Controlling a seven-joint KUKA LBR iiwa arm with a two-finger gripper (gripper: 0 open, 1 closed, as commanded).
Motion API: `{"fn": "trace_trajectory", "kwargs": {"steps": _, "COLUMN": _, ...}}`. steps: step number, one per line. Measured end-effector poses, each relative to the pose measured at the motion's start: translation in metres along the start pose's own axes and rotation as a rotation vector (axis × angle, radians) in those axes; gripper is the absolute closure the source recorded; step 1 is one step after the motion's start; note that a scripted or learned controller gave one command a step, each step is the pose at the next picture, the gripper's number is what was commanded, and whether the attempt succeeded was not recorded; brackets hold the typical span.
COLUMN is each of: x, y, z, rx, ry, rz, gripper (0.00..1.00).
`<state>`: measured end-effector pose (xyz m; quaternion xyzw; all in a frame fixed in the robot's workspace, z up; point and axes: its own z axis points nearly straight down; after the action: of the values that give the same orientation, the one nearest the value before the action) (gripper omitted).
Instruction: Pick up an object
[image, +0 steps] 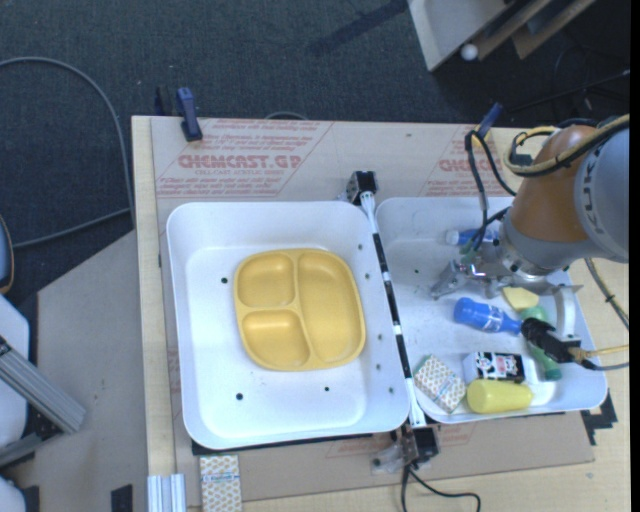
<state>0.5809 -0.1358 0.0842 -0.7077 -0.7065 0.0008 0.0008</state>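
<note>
I log two white bins side by side on a board-topped bench (250, 160).

Left bin (200, 390): one yellow divided plate (298, 308) with three compartments, lying flat near the middle of the bin. Nothing sits in its compartments.

Right bin (420, 225): several small things gathered toward the near and right part.
- Blue bottle (487, 317), lying on its side about mid-bin, its lighter end pointing right.
- Patterned packet (439, 383), white with small dots, lying near the front left corner of this bin, close to the divider between the bins.
- Yellow lemon-like piece (498, 397), lying along the front edge, just right of the packet.
- Black-and-white item (499, 366), just behind the yellow piece and touching or nearly touching it.
- Pale yellow piece (521, 298), right of the bottle, partly under the arm.
- Dark green item (545, 338), toward the right wall, next to a white upright piece; I cannot tell what it is.
- A blue-and-white thing (462, 238) at the back of the bin, half hidden by cables.

Arm (560, 200): grey with the orange band, reaching in from the right over the back of the right bin. The gripper (462, 275) is down low in that bin, behind and slightly left of the blue bottle. Metal fingers point left toward bare bin floor. I cannot tell whether the pincer is spread or pressed together, and I see nothing between its tips.
</note>
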Motion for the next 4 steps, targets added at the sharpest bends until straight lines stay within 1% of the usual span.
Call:
{"fn": "trace_trajectory", "kwargs": {"steps": 1, "x": -0.001, "y": -0.031, "z": 0.000, "rx": 0.000, "ry": 0.001, "rz": -0.001, "gripper": 0.00}}
{"fn": "trace_trajectory", "kwargs": {"steps": 2, "x": 0.016, "y": -0.056, "z": 0.000, "rx": 0.000, "ry": 0.002, "rz": -0.001, "gripper": 0.00}}
{"fn": "trace_trajectory", "kwargs": {"steps": 3, "x": -0.067, "y": -0.016, "z": -0.001, "rx": -0.003, "ry": -0.002, "rz": -0.001, "gripper": 0.00}}
{"fn": "trace_trajectory", "kwargs": {"steps": 4, "x": -0.068, "y": -0.075, "z": 0.000, "rx": -0.003, "ry": 0.000, "rz": -0.001, "gripper": 0.00}}
